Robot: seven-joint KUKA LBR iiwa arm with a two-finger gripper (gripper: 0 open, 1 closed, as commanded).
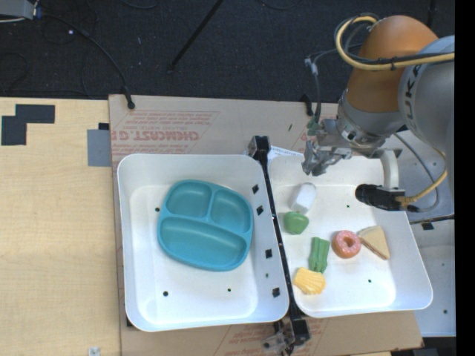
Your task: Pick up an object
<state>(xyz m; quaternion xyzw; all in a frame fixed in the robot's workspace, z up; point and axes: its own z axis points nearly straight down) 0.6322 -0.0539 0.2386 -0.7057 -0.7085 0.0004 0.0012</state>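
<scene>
The left bin (141, 199) holds a smooth blue plate (205, 225) with three parts. In the right bin (404, 288) lie a green ball (295, 222), a green stick (319, 254), a yellow lump (309, 281), a pink donut (346, 244) and a tan wedge (375, 242). A small white cup (303, 196) lies just below the gripper (315, 165). The gripper looks empty, but I cannot tell how wide it is.

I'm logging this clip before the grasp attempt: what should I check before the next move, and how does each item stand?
1. End effector above the right bin: ok.
2. Nothing visibly carried: ok.
3. Finger opening: cannot tell.
4. White object just below it, lying free: ok.
5. Green piece close beside that target, may interfere: not ok.
6. Teal divided plate in the left bin, out of the way: ok.
</scene>
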